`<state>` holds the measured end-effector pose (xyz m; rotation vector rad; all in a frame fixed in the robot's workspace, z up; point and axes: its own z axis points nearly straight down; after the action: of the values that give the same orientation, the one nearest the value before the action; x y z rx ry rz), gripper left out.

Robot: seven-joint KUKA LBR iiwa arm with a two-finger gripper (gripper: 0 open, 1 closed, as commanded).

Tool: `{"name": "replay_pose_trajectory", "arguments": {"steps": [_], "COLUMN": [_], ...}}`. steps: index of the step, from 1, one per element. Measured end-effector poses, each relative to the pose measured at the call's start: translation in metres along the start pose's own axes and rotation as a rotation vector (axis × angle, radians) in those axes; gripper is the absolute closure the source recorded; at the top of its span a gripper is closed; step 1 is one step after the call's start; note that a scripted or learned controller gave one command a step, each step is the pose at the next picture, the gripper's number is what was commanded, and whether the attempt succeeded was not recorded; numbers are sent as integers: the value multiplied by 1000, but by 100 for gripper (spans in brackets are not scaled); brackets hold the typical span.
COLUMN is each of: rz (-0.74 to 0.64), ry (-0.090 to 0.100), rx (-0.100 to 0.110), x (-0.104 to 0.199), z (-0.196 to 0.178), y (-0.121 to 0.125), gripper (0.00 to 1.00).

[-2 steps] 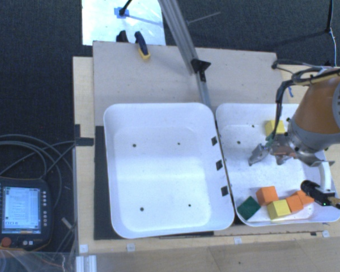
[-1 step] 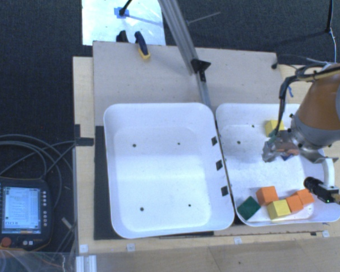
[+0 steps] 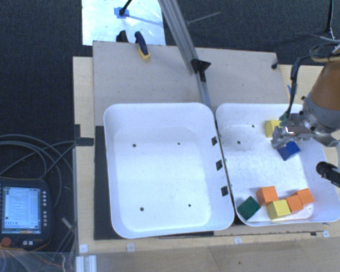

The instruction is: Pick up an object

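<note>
We see the gripper (image 3: 284, 136) low in the right bin (image 3: 246, 152), over a blue cube (image 3: 288, 150) beside a yellow cube (image 3: 271, 127); we cannot tell its state. Near the front wall lie a green cube (image 3: 248, 207), two orange cubes (image 3: 266, 194) and another yellow one (image 3: 278, 208). No legible writing.

Smooth glossy white plastic bins (image 3: 158, 118) on matt wooden bench (image 3: 238, 72)

The grey arm with the orange band (image 3: 333, 86) bends down from the right, its gripper (image 3: 285, 134) hanging low at its left end.
</note>
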<state>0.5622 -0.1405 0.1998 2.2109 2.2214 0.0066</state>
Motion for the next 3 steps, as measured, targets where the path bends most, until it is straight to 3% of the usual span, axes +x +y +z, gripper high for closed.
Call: {"name": "replay_pose_trajectory", "arguments": {"steps": [1, 3], "rz": [0, -7], "ry": [0, 5], "rx": [0, 6], "x": [-1, 112], "z": [-54, -70], "y": [2, -15], "gripper": [100, 100]}}
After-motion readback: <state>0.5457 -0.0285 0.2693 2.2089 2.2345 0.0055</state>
